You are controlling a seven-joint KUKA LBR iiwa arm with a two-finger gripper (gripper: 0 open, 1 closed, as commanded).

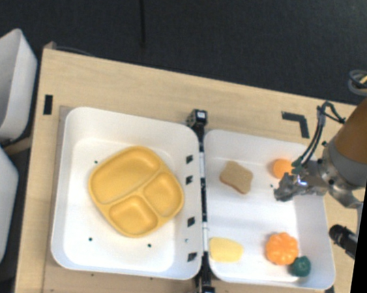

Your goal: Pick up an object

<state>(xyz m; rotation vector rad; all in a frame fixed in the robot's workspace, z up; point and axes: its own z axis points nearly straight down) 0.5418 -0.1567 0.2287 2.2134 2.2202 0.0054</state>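
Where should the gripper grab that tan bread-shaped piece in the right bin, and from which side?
Probably straight from above, closing across the narrower width of the tan bread-shaped piece. It lies flat on the right bin floor with open space all round, so the fingers should fit either side. The gripper sits to its right, near the small orange ball.

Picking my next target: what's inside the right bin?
The right bin holds a tan piece, a yellow piece, an orange pumpkin, a green piece and an orange ball, partly covered by the claw.
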